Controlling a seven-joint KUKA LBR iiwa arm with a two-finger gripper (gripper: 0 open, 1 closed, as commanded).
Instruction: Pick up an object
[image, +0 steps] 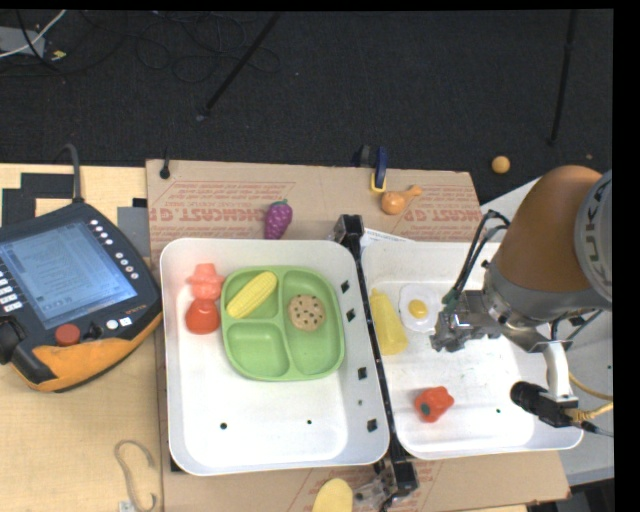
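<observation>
Cut off by the bottom edge: a yellow lump (335, 495), just below the seam between the two bins, kind unclear. At lower left on the bench, a small metal hook (135, 470), partly out of frame. In the right bin (480, 435), a red pepper (433, 403) lying toward the near side, apart from everything else. Above it, the gripper (450, 330), dark and blurred against cables, low over the bin floor; open or closed, cannot tell. Just left of it, a fried egg (417, 309), and beside that a yellow cob (388, 322) along the bin's left wall. Reaching in from the right, the arm (555, 250), wrist bent down and leftward, bulk hiding the bin's right end. In the left bin (260, 430), a green plate (283, 322) holding corn (249, 294) and a cookie (306, 313); left of it, a red-and-pink toy (203, 300), shape hard to read. At far left, a pendant (70, 290), cropped by the edge. Farther back on cardboard (220, 200), grapes (278, 217) and an orange toy (397, 200).
</observation>
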